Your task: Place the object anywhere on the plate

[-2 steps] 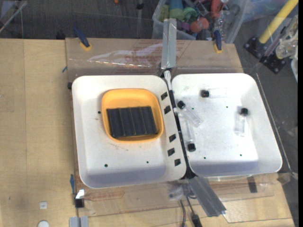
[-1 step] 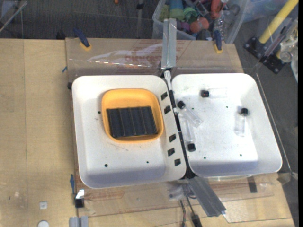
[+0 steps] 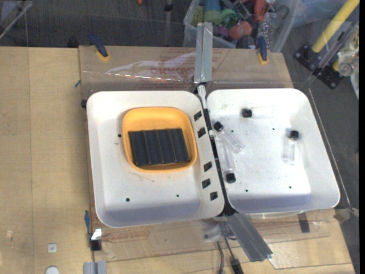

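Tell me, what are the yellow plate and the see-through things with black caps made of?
The yellow plate looks like smooth matte plastic: even colour, soft rounded rim. The capped tubes look like clear plastic or glass, since the white bin shows through them; which one, I cannot tell.

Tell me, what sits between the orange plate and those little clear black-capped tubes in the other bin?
In the camera view, the divider where both bins' rims meet, carrying black tabs, separates the orange plate from the clear tubes.

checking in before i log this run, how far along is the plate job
It looks done: a dark ribbed object lies flat on the orange plate in the left bin. Nothing is in hand. The clear vials with black caps lie in the right bin.
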Motion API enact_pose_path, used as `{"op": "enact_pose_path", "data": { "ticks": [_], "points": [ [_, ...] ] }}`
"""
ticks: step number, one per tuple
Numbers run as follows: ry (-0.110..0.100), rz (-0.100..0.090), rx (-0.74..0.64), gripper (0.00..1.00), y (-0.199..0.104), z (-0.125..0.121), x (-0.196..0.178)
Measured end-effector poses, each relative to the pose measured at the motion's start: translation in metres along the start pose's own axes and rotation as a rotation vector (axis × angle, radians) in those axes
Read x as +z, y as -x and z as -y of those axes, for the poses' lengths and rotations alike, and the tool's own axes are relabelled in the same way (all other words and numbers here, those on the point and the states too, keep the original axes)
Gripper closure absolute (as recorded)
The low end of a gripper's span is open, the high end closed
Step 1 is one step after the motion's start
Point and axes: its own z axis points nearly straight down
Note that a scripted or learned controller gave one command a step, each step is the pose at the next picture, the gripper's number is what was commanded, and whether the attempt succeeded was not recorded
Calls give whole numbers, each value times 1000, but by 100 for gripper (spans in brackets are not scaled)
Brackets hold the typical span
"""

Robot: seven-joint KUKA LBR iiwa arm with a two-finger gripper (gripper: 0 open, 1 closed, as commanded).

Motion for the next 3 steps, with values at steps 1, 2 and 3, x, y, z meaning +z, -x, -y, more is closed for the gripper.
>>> {"op": "enact_pose_path", "data": {
  "ticks": [1,2,3],
  "points": [
    [2,0,-268,100,0,0,1],
    [3,1,-575,100,0,0,1],
    [5,2,-972,100,-1,0,1]
  ]
}}
